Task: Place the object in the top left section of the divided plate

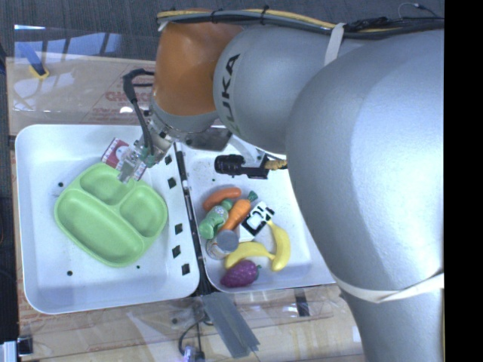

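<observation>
A green divided plate [106, 236] lies in the left bin [45, 277]. It has two smaller sections at the back and one large section at the front. My gripper [131, 167] hangs over the plate's back rim, between the two smaller sections. A small red and white packet [115, 152] sits just left of the gripper, behind the plate's rim. I cannot tell whether the gripper touches the packet or whether the packet rests on the bin floor.
The right bin [302, 266] holds several toy foods: a carrot [237, 212], a banana [280, 246], purple grapes [239, 274] and a black and white block [259, 217]. The arm's big grey body covers the view's right side. A divider wall [189, 225] separates the bins.
</observation>
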You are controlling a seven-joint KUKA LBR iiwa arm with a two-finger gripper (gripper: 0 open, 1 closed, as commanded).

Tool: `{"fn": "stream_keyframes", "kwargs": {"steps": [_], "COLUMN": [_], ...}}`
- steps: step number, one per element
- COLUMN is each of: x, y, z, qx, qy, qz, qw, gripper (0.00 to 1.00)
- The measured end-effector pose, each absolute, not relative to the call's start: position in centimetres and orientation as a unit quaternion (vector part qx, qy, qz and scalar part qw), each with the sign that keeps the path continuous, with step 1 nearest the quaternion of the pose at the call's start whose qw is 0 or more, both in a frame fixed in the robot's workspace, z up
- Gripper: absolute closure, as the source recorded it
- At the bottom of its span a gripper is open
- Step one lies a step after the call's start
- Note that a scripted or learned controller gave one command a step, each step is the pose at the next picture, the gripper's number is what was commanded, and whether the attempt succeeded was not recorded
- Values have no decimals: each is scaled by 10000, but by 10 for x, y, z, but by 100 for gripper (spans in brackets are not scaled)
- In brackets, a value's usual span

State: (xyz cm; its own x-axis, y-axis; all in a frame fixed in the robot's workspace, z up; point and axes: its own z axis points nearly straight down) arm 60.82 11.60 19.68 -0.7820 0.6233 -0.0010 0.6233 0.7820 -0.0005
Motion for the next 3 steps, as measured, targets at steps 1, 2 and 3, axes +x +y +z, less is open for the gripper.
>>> {"fn": "stream_keyframes", "kwargs": {"steps": [1,2,3], "x": [566,607,560], "y": [155,120,101], "z": [170,306,125], "qx": [3541,3661,2622], "qy": [9352,9306,9650], "qz": [-13,0,-12], "qw": [-14,10,-24], "gripper": [100,100,100]}}
